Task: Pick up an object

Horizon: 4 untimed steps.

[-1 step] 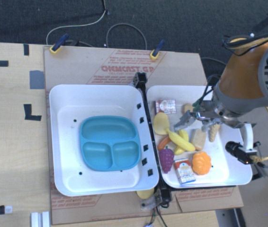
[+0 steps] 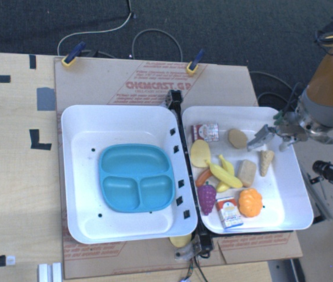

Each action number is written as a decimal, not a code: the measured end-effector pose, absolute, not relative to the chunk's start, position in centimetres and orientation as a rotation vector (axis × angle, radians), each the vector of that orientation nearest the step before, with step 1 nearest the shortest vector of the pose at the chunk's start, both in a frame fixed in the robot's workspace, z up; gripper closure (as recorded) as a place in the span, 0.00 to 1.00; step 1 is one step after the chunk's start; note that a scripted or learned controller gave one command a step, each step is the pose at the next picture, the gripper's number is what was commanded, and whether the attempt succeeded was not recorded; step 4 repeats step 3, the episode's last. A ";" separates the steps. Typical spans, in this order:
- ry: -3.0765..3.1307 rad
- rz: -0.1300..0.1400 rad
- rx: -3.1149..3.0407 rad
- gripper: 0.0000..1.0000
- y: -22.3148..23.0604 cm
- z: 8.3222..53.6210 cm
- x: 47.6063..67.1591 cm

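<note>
- Gripper [image 2: 270, 135] of grey arm with orange band [image 2: 325, 84] sits over upper right part of right white bin [image 2: 284, 216]; fingers spread apart, nothing between them, tips just beside tan round piece.
- Left to right: pale wooden bench top [image 2: 7, 175] with black tape marks.
- Brown cardboard sheet [image 2: 149, 84] under both bins, red print on it, too blurred to read for sure; yellow clamp [image 2: 71, 57] and blue clamp [image 2: 195, 60] at its far edge.
- Left white bin [image 2: 75, 157] holds light blue plastic divided plate [image 2: 136, 177], three compartments, lying flat.
- Black divider strip [image 2: 181, 157] between bins.
- Right bin, pile of toy food: pale yellow round slice [image 2: 200, 153], orange carrot-like piece [image 2: 202, 177], purple grape bunch [image 2: 206, 197], small red-and-white packet [image 2: 206, 131] near far wall, label unreadable.
- Yellow banana [image 2: 224, 172] mid-bin, touching beige block [image 2: 247, 172].
- White carton with red label [image 2: 230, 212], text unreadable, touching orange round fruit [image 2: 250, 203].
- Tan round piece [image 2: 237, 138], cream cone-shaped piece [image 2: 265, 161] below gripper.
</note>
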State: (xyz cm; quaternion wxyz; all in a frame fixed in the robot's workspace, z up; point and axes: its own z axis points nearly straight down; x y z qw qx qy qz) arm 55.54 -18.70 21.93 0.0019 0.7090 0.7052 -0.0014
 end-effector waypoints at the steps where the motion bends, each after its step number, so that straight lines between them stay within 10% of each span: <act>1: 2.216 0.009 2.210 0.00 -16.1 10.0 63.6; 2: 2.226 -0.009 2.214 0.00 -9.5 9.4 65.7; 3: 2.224 -0.002 2.219 1.00 -9.5 10.2 65.6; 4: 2.224 -0.002 2.219 1.00 -9.5 10.2 65.6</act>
